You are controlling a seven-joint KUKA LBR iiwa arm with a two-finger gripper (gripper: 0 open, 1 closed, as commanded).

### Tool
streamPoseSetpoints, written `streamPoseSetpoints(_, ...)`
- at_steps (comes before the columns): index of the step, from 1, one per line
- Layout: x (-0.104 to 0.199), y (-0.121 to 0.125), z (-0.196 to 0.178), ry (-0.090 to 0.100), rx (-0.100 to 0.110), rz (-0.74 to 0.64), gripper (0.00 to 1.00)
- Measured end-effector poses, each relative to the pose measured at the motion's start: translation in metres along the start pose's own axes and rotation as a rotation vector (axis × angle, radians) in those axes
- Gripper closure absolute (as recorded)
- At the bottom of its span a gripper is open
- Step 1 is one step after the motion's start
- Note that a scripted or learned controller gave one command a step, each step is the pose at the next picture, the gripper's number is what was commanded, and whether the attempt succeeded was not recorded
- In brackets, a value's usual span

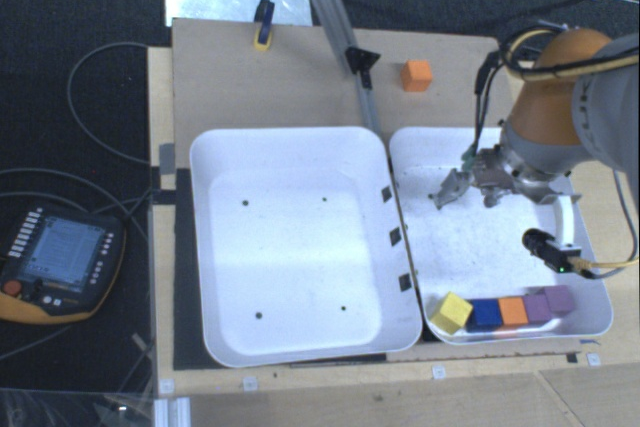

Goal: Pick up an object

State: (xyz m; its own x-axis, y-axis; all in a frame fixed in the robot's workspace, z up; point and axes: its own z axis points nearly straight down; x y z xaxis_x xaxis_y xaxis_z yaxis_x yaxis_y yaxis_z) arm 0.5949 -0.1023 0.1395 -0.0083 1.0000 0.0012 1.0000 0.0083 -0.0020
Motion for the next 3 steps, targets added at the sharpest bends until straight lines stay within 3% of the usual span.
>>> streamPoseSetpoints(1, -0.002, 0.000, -0.004, -0.001, -0.004, 0.006, 0.00)
streamPoseSetpoints(2, -0.035, -0.030, -0.088, -0.005, -0.011, 0.010, 0.00)
streamPoseSetpoints(3, -0.099, -0.047, -0.119, -0.006, -0.007, 0.014, 0.00)
